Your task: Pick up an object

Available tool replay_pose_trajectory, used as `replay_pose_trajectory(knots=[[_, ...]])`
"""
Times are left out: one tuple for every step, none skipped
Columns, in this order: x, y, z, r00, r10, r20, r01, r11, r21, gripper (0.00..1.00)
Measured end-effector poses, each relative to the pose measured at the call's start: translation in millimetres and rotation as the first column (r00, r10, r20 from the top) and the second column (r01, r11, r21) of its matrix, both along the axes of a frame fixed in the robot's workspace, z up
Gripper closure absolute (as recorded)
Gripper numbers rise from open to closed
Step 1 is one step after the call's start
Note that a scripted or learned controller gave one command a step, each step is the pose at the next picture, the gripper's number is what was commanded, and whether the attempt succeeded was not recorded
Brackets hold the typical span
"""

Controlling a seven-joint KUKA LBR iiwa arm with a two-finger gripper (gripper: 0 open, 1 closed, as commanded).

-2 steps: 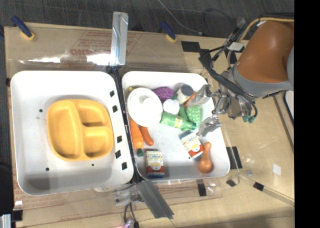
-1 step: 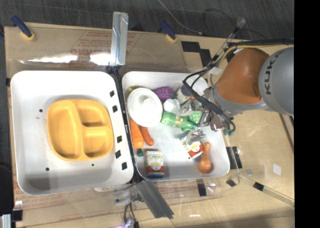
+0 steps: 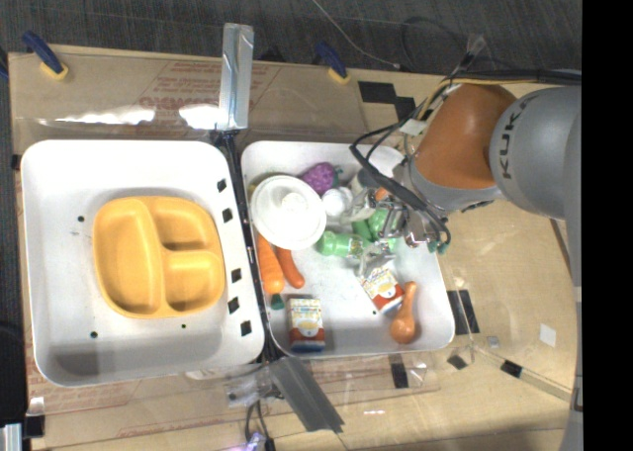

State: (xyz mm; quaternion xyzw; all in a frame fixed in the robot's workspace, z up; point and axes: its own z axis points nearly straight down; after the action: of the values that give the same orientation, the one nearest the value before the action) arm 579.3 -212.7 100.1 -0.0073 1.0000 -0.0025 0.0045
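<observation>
My claw point(image 3: 388, 231) hangs low over the right bin point(image 3: 435, 325), in the thick of the clutter near its upper right part, with my orange band point(image 3: 455, 137) just above it. Wires and my own wrist crowd the view there, so I cannot tell how the claw stands or whether anything sits in it. By my judgement the pick is not done: nothing shows lifted clear of the bin floor, so the closing and raising are left. The likeliest target is the green bottle point(image 3: 341, 241) right beside my claw, lying flat, its long axis running roughly left to right across the bin, one end toward the white bowl point(image 3: 288, 212). The carrot point(image 3: 290, 267) lies apart, slanted down-right. The yellow tray point(image 3: 158, 254) rests in the left bin point(image 3: 45, 241)
</observation>
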Motion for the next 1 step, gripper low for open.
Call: replay_pose_trajectory(knots=[[-51.4, 4.1, -6.4, 1.000, -0.028, -0.005, 0.028, 1.000, 0.004, 0.00]])
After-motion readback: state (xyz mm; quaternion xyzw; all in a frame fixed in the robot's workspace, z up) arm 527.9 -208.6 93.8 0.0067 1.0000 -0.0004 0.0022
